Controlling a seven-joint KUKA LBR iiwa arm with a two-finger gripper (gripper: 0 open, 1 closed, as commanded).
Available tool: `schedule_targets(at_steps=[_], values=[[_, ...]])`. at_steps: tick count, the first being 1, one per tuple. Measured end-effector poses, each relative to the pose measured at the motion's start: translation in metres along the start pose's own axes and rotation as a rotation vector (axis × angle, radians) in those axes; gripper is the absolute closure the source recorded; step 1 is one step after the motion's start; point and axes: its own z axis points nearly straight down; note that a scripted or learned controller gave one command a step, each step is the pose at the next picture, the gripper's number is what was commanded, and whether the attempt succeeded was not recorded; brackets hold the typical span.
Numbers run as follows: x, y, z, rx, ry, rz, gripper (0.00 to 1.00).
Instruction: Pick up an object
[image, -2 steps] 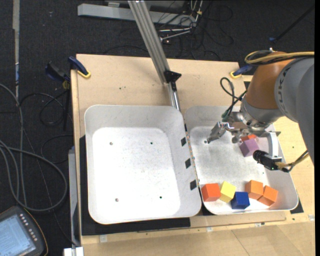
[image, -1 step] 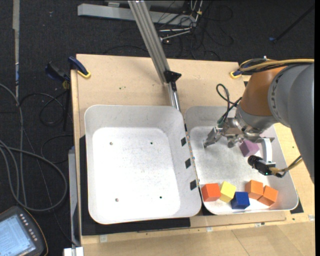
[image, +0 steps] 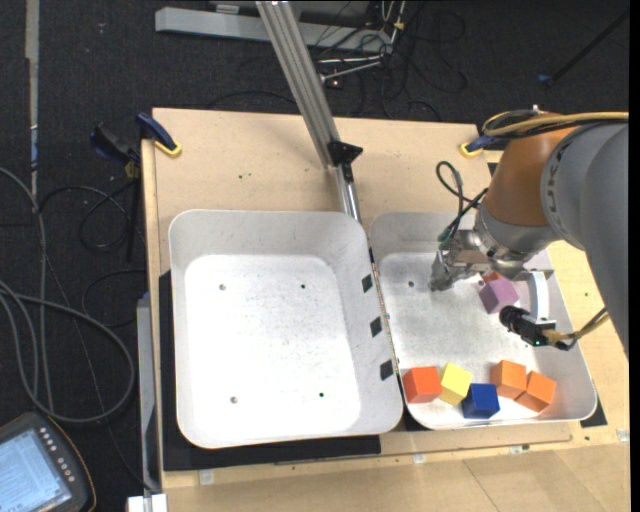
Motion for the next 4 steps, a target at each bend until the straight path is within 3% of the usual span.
schedule_targets(at_steps=[1,3,4], values=[[0.011,0.002,-0.051,-0.006,-0.001,-0.004,1.00],[0.003,-0.001,-0.163,-0.007,-0.002,-0.003,1.00],[0.053,-0.009,-0.167,0.000,0.002,-0.008,1.00]])
